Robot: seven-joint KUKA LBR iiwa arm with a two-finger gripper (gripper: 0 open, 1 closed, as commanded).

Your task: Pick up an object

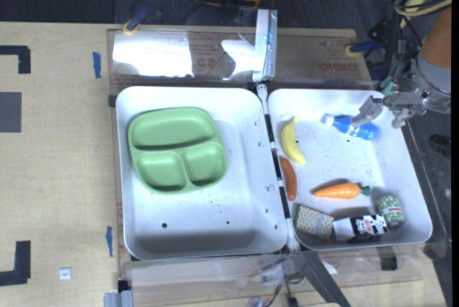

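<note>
Hovering near the right bin's (419, 176) far right corner, the gripper (373, 110) hangs just above a blue plastic bottle (351, 126), likely lining up a grab. A smooth curved banana (290, 142), tapered orange carrot (337, 191) and a green sectioned tray (178, 148) in the left bin (136, 227) lie apart.

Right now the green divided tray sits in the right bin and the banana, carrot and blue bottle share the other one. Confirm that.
Not quite. The camera view shows the green divided tray in the left bin, not the right. The banana, carrot and blue bottle do share the other bin.
</note>
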